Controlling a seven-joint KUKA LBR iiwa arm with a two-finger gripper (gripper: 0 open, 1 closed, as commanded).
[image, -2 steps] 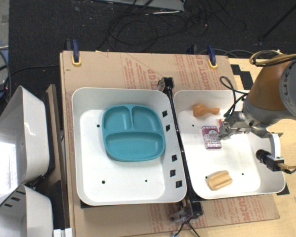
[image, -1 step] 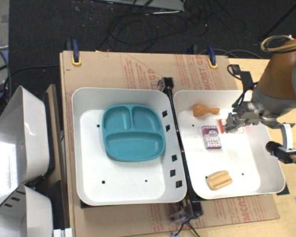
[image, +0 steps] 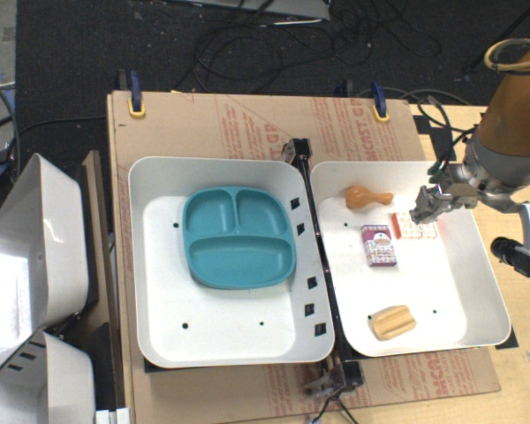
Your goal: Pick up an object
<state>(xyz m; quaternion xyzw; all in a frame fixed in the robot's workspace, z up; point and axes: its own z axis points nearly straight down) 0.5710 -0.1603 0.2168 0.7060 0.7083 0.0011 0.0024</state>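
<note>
Three objects lie in your right bin: a small card box mid-bin, a tan drumstick toy far of it, a bread-roll toy near; all look light and stiff — take the box across its short sides; your claw hovers just right of it, and I cannot tell how wide it stands; a red-and-white packet below could crowd it; the teal tray sits well left.
</note>
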